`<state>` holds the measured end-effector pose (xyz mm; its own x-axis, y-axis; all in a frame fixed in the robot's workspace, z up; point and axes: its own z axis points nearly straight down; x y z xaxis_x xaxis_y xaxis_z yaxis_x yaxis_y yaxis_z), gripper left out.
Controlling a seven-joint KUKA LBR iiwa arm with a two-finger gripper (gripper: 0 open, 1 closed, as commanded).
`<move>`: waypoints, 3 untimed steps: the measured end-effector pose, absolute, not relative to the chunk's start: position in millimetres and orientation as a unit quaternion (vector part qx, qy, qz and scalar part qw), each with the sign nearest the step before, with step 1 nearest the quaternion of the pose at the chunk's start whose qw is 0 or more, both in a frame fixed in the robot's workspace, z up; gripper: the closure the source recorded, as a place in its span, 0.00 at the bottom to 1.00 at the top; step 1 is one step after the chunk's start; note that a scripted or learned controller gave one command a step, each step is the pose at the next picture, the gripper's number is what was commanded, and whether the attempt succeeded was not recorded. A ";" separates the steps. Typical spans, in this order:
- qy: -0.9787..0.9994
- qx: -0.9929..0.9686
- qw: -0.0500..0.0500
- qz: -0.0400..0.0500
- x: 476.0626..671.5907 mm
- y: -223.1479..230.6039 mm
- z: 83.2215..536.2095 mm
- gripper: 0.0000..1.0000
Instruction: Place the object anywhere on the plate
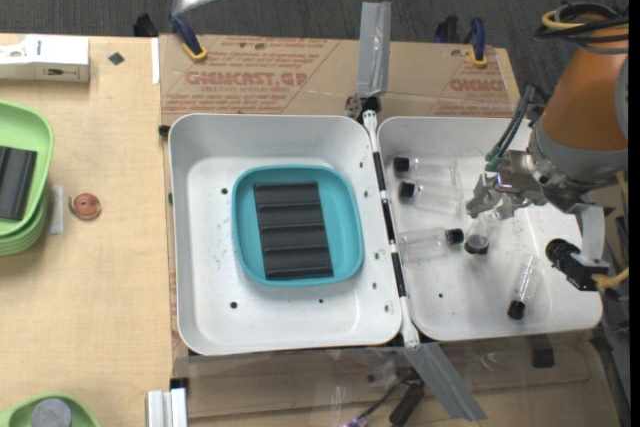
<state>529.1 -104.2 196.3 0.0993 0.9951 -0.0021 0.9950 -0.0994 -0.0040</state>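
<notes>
Vials (432,237) with black caps are lying scattered in the right bin (440,310); end effector (480,220) is hovering over one, its opening indiscernible; centring on a single vial should precede carrying to the teal plate (245,215).

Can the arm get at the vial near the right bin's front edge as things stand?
Probably yes. That vial lies alone on the bin floor, apart from the other vials, with nothing over it. The gripper hangs above the same bin, further back, by another vial.
</notes>
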 end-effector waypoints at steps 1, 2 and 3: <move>-0.671 -0.741 0.001 0.002 529.1 -104.2 196.4 0.00; -0.661 -0.750 0.000 0.001 539.3 -146.3 215.4 0.00; -0.662 -0.750 0.000 0.002 539.3 -146.1 215.3 0.00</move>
